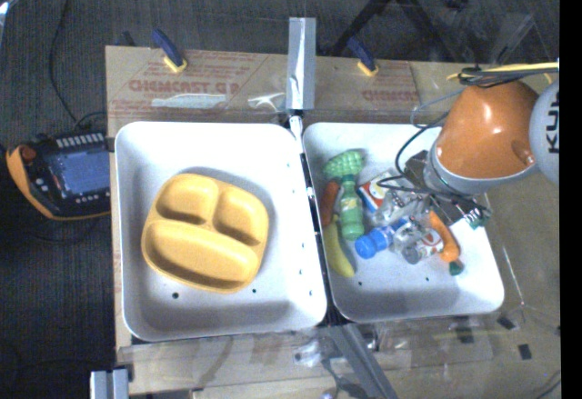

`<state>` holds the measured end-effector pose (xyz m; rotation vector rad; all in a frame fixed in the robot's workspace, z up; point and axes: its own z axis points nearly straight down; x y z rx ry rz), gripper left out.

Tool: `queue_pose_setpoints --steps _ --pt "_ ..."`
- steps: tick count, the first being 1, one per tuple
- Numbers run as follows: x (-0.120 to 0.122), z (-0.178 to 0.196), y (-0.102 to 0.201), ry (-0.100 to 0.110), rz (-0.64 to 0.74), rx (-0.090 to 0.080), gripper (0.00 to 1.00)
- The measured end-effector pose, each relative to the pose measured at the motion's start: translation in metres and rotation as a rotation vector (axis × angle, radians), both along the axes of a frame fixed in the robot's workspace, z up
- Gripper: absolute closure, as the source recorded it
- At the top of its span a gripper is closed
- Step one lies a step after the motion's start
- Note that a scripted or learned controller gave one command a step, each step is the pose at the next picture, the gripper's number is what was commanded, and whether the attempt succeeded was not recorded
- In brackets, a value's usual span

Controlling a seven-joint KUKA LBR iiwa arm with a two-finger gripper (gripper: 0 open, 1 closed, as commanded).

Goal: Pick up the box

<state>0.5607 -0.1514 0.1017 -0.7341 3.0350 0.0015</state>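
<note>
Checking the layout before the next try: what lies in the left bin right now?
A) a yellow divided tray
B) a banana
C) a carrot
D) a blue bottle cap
A: the yellow divided tray sits alone in the left bin, while the small items, such as the banana, are crowded in the right bin under the arm.

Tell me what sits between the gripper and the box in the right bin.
The gripper hangs low over a tight clutter in the right bin. The box lies just to its left, pressed among a blue-capped bottle, a green bottle and a carrot; no clear gap shows.
</note>
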Motion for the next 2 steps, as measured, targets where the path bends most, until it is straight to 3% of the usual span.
queue_pose_setpoints --steps 1,2 --pt "0.035 0.171 0.014 0.013 0.012 -0.002 1.0" --pt "0.068 0.124 0.008 0.014 0.05 -0.001 1.0"
